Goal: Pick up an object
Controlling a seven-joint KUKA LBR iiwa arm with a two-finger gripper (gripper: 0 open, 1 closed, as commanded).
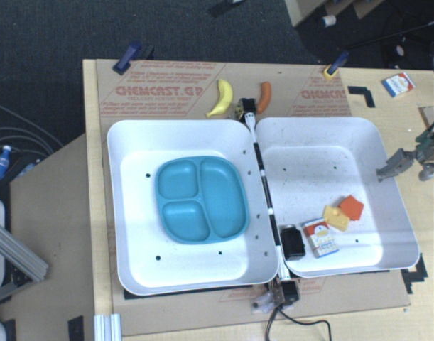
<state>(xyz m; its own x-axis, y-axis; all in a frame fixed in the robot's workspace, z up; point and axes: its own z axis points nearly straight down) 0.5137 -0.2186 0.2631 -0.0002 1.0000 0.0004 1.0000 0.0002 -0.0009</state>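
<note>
Nearest the camera: cable and connector at the front edge of the table, between the two bins.

Right bin holds four things, clustered at its front: black block against the divider, small red-and-white carton just beside it, yellow block touching the carton, orange block touching the yellow one. Left bin holds one blue divided plate, three compartments.

Behind the bins on the table: one banana, one orange carrot-like piece.

The hand sits at the right bin's right rim, well apart from the cluster, nothing in it. Can't tell whether it's released or clenched; too small and edge-on.

Step, as I read it: approach, no target engaged yet. Next move calls for travel inward toward the front of the right bin, then descent over one piece. Orange block looks like the cleanest pick, being outermost; neighbours touch, so a sloppy descent risks shoving them.
</note>
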